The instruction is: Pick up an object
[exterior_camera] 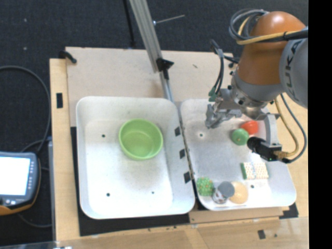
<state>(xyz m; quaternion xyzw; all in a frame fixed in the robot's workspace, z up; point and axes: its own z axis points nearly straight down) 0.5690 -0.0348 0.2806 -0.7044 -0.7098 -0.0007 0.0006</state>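
My gripper [211, 120] hangs over the upper left part of the right bin [218, 154], above bare bin floor. To its right lie a small green ball [239, 136] and a red-orange object [251, 126], partly under the wrist. A white block with coloured dots [255, 170] lies further down on the right. Along the bin's near edge sit a bumpy green piece [204, 185], a grey round piece [225, 190] and a tan round piece [239, 192]. I see nothing in the gripper.
A light green bowl [140, 138] stands in the left bin [98, 191]. A slanted metal pole [150, 40] rises from behind the bins' shared edge. A black cable clip [264, 148] juts from the arm over the right bin.
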